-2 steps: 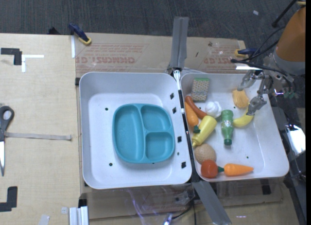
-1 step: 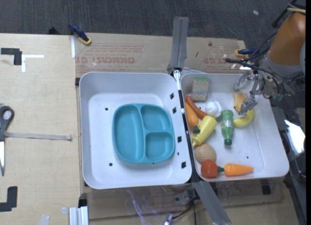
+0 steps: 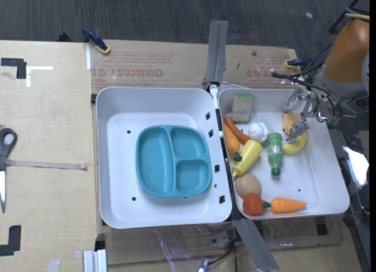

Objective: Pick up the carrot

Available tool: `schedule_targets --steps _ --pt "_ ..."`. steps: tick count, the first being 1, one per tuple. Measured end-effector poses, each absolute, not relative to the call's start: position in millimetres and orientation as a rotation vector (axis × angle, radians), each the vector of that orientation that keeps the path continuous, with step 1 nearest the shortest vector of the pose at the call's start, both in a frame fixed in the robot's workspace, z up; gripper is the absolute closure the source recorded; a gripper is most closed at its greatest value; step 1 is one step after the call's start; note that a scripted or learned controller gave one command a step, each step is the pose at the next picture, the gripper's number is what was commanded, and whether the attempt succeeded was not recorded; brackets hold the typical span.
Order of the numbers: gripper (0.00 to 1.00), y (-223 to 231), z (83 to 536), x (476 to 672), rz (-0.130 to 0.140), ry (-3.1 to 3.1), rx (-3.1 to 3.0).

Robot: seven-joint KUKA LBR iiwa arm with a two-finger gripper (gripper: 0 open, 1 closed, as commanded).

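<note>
Left bin (image 3: 106,165): shallow white plastic, holding one teal three-compartment plate (image 3: 174,161) near its centre.

Right bin (image 3: 329,174): shallow white plastic, holding the toy food.
- Orange plastic carrot with a green stub (image 3: 287,205): lies flat along the near edge, tip toward the bin's right wall, stub end just beside the red tomato.
- Red round tomato (image 3: 252,204): near-left corner.
- Tan rough ball (image 3: 247,185): just behind the tomato, touching it.
- Yellow pepper-like piece (image 3: 248,155): along the left wall, tilted.
- Orange-red long pepper (image 3: 233,134): against the left wall, behind the yellow piece.
- White crumpled lump (image 3: 257,130): mid-bin, toward the far side.
- Green small bottle (image 3: 274,153): centre, lying roughly front to back.
- Yellow banana (image 3: 295,144): right of the bottle.
- Speckled green-tan sponge block (image 3: 241,107): far-left corner.

Metal two-finger gripper (image 3: 298,128): over the far-right part of the right bin, tips just above the banana, well apart from the carrot; whether it is wide or narrow cannot be told from this angle; nothing visibly held.

Bench (image 3: 41,147): scissors (image 3: 4,165) at the left edge
</note>
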State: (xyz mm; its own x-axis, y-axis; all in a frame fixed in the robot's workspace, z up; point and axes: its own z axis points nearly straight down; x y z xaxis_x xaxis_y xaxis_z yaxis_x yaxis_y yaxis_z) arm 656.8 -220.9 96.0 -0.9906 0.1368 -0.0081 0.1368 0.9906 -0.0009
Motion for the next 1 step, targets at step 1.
schedule_targets --steps 1 --pt "0.0 -222.2 105.1 655.8 -0.002 3.115 0.351"
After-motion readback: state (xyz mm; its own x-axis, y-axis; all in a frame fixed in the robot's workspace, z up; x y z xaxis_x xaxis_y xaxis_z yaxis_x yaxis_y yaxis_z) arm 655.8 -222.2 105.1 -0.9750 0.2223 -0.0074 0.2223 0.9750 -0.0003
